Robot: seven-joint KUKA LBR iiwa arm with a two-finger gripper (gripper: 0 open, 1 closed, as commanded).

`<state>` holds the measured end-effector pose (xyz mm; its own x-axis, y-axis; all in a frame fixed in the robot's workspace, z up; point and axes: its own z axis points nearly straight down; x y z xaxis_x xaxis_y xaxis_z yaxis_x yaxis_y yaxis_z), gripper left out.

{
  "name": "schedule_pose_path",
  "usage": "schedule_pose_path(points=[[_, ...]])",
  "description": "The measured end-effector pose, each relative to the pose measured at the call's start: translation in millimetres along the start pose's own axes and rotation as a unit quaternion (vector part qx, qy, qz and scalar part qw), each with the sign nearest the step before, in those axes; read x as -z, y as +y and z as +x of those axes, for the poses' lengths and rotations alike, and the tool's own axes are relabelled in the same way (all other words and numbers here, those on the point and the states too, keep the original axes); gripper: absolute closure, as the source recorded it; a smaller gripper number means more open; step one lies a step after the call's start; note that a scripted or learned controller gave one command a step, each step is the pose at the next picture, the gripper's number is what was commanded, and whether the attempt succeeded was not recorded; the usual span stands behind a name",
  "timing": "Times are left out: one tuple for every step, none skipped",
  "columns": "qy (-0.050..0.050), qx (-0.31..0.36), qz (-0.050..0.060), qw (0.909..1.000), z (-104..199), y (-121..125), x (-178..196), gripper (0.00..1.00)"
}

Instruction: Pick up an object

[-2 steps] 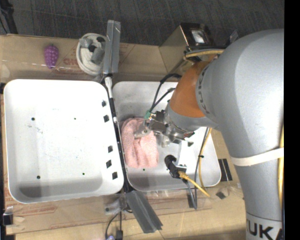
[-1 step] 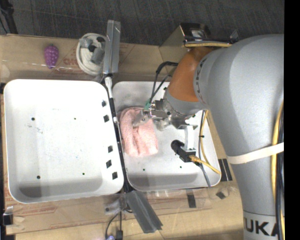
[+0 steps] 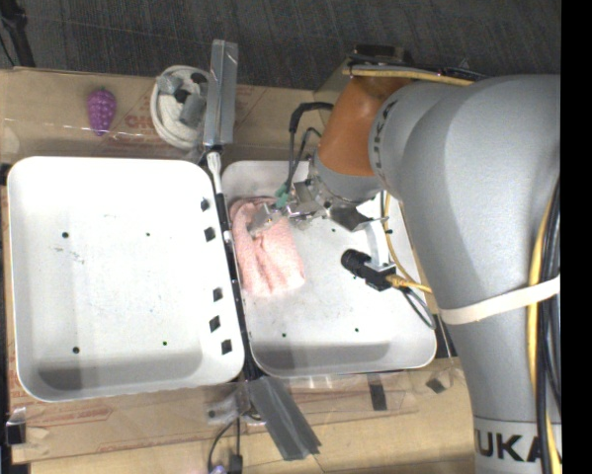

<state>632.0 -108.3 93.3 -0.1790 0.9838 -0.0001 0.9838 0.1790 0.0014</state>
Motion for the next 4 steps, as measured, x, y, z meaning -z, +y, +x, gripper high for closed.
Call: schedule_pose_path(points=[[0.001,-0.029,0.001,0.9996,-32,-9,55,0.0],[0.001,0.039,0.001,0.9993,-7,6,-1,0.0],[0.002,0.04,0.002,0.9992,-6,7,9,1.0],[0.0,0.129,0.001,0.9917,43,33,99,1.0]])
